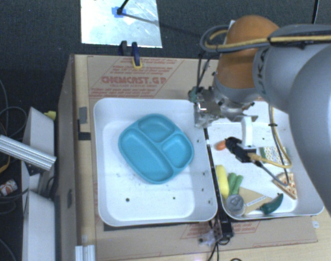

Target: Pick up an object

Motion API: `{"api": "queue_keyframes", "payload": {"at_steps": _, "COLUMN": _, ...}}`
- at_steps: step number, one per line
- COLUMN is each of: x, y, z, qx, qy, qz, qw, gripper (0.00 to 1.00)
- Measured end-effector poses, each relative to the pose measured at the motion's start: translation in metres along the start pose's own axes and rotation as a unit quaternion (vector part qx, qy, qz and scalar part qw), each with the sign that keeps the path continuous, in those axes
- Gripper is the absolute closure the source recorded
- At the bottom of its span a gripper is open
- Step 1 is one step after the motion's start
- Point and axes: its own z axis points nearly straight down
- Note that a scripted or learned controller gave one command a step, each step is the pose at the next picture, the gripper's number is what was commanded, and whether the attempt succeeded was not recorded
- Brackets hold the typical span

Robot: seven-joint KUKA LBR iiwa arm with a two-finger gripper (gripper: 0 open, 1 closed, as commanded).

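Hovering just right of the blue three-compartment plastic plate (155, 147), claw (202, 113) state untellable; needing centring over one item first.

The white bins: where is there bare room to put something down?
Left bin: bare floor between the blue plate and the near wall, plus its far left corner. Right bin: crowded with a yellow piece and green pieces, under the arm.

Plate (155, 147) sits in left bin (149, 200). Right of plate: right bin (304, 197), small items (222, 179) clustered inside.
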Motion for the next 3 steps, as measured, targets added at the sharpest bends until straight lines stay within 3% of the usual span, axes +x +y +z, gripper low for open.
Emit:
{"api": "queue_keyframes", "payload": {"at_steps": 1, "x": -0.056, "y": -0.09, "z": -0.046, "qx": 0.0, "qy": -0.001, "qz": 0.002, "qw": 1.0, "gripper": 1.0}}
{"api": "queue_keyframes", "payload": {"at_steps": 2, "x": -0.023, "y": -0.028, "z": 0.025, "qx": 0.001, "qy": -0.001, "qz": 0.001, "qw": 1.0, "gripper": 1.0}}
{"api": "queue_keyframes", "payload": {"at_steps": 3, "x": -0.045, "y": -0.057, "z": -0.062, "qx": -0.001, "qy": -0.001, "qz": 0.001, "qw": 1.0, "gripper": 1.0}}
